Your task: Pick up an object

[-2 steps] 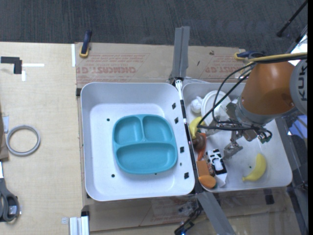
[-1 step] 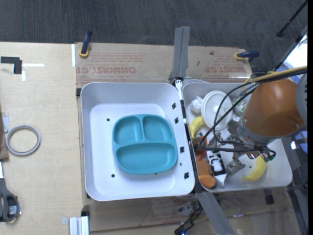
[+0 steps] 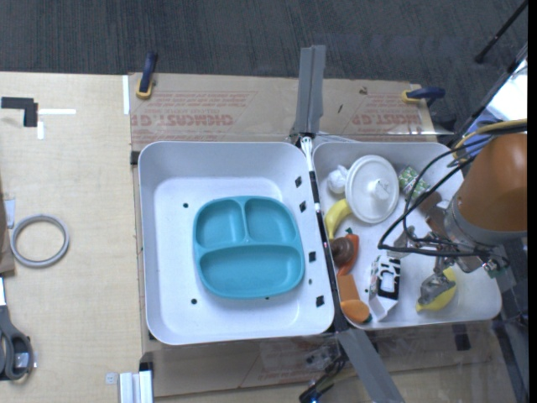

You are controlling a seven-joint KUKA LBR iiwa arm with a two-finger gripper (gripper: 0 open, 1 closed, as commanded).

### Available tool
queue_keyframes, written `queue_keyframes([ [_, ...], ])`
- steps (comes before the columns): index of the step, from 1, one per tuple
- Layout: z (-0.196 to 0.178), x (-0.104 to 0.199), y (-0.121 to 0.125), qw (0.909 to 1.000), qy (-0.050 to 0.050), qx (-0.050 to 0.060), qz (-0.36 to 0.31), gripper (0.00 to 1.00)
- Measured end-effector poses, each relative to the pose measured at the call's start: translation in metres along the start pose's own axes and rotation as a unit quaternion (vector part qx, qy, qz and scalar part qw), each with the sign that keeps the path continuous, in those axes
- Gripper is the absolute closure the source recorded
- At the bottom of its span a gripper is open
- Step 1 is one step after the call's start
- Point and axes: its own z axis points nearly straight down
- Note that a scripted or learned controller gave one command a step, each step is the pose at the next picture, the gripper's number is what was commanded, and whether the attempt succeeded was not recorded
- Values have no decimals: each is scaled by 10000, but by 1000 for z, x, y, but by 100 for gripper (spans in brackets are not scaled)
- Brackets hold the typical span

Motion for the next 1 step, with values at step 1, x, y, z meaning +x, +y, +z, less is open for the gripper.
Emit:
queue_keyframes([
  [1,-3,29,-37,9995,-60,-1,318,0],
])
